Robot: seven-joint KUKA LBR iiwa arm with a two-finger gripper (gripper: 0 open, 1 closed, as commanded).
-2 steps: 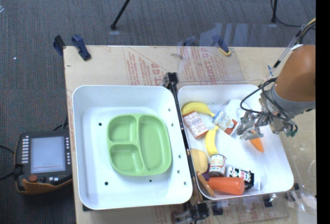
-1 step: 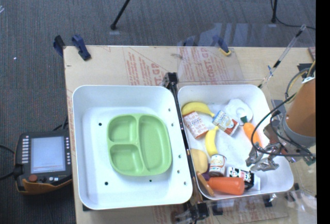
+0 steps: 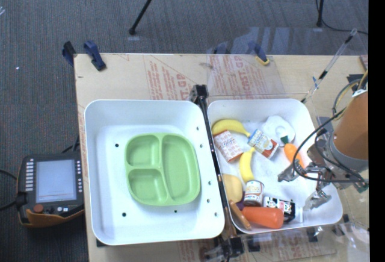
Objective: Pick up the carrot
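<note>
Where the arm (image 3: 355, 128) enters from the right, the gripper (image 3: 304, 185) hangs over the right-hand part of the right bin (image 3: 301, 107), its two fingers (image 3: 287, 174) spread wide apart with nothing between them. One finger points toward the bin's middle; the other lies nearer the bin's front right corner. The carrot (image 3: 291, 152), small and orange, lies just beside the upper finger, toward the bin's back, partly hidden by a black cable (image 3: 313, 134); whether it touches the finger cannot be told. Left of the carrot sit a small carton (image 3: 263, 143) and a white bottle (image 3: 278, 128). Farther left lie two bananas (image 3: 231, 127), one near the bin's back left and one lengthwise at centre, with a red-and-white packet (image 3: 228, 146) between them. Along the front wall rest a large orange item (image 3: 263, 217), a small can (image 3: 253, 192), a black-and-white box (image 3: 283, 206) and a yellowish fruit (image 3: 232, 185). The left bin (image 3: 102, 116) holds a green divided plate (image 3: 162, 169). Both bins stand on the table (image 3: 138, 77), and a pendant (image 3: 52, 185) lies on the floor to the left.
</note>
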